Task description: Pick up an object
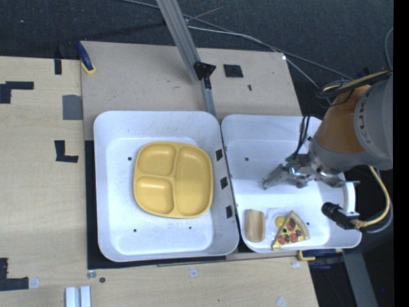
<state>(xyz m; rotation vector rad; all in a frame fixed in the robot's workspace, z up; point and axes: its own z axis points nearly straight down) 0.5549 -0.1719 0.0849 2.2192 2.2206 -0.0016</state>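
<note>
- A single fixed camera looks down at a slant from above the bench [166, 75].
- Both white bins, left bin [108, 171] and right bin [255, 139], fit in frame.
- The arm [358, 126] enters from the right.
</note>
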